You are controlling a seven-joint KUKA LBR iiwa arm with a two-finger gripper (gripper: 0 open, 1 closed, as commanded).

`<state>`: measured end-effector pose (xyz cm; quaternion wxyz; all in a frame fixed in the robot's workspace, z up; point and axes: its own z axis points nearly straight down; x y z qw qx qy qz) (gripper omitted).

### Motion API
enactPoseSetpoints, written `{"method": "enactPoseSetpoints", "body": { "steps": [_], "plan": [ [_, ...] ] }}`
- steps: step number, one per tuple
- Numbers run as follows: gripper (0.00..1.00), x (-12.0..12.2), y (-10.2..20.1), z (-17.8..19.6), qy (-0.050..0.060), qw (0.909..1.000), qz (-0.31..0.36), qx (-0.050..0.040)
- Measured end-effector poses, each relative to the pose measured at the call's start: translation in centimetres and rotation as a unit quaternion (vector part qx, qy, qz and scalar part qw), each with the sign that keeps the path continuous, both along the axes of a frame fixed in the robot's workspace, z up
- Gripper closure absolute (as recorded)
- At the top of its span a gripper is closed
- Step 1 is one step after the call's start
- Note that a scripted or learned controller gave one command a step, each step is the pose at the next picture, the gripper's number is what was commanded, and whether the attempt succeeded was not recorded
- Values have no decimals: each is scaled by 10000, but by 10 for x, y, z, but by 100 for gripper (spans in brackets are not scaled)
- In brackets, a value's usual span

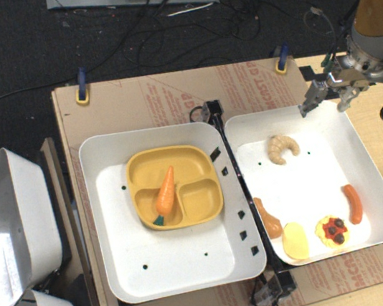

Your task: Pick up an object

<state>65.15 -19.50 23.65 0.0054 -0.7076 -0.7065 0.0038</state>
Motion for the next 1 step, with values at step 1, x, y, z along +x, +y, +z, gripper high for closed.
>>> {"method": "enactPoseSetpoints", "body": {
  "steps": [1],
  "plan": [
    [0, 3, 1, 9, -68, 10000, 16, -13]
  ]
}}
